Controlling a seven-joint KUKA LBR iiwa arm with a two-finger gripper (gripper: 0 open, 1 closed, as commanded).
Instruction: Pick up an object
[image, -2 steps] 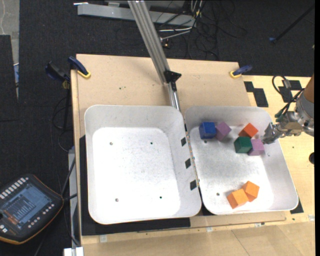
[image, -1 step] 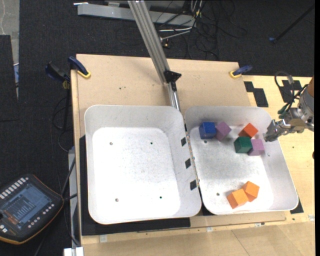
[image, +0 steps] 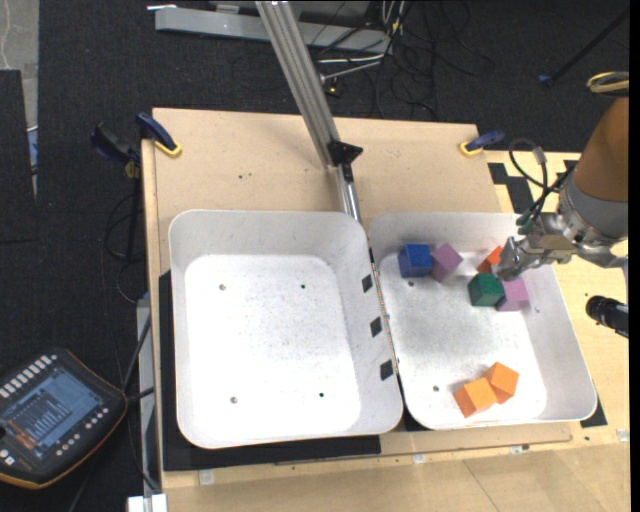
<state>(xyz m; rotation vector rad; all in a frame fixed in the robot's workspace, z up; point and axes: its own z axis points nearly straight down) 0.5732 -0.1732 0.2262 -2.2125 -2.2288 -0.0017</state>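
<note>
The right bin (image: 560, 345) holds small blocks. A blue block (image: 414, 260) and a light purple block (image: 446, 259) sit side by side near its far left. A green block (image: 486, 290) touches another purple block (image: 515, 294) toward the far right, with a small orange-red piece (image: 490, 259) just behind them. Two orange blocks (image: 487, 388) lie together near the front. My gripper (image: 512, 262) reaches in from the right and hangs low right above the green and purple pair, beside the orange-red piece. Nothing shows between its fingers.
The left bin (image: 200, 300) lies beside the right one. A slanted metal pole (image: 310, 90) runs down to the bins' far junction. Clamps (image: 160, 135) sit at the board's far corners. A teach pendant (image: 50, 415) rests at the lower left, off the bench.
</note>
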